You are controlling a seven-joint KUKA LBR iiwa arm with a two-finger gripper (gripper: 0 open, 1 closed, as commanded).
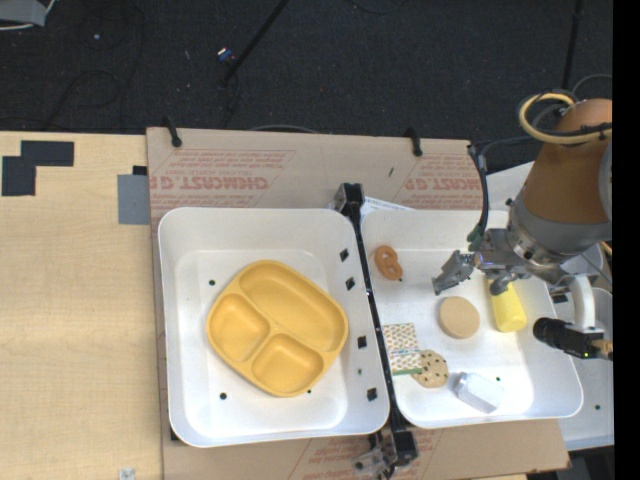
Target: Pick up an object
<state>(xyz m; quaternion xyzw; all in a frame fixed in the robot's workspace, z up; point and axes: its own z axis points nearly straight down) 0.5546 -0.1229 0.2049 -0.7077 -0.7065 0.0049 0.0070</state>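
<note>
Beside the right bin [560, 408], which we take as our landmark, lies the left bin [185, 408] with a yellow divided plate [277, 326] in it. From the right side of the right bin the arm [565, 183] reaches over it, and the gripper [478, 266] hangs above its upper middle part.

Inside the right bin, near the centre, we see a round tan disc [459, 317], and a yellow cylinder [508, 308] just beside it on the right. At the bottom lies a grey-white piece [476, 390]. Near the left wall are a patterned card [402, 341], a spotted cookie [432, 369] touching it, and a small orange ring [388, 262] higher up.

We think the risk is this: the disc and the cylinder are so close that a finger may land on both, or push one away. The disc also looks flat and may slip out.

How wide the pincer is we cannot tell, because the wrist hides the tips. We see nothing held in it.
</note>
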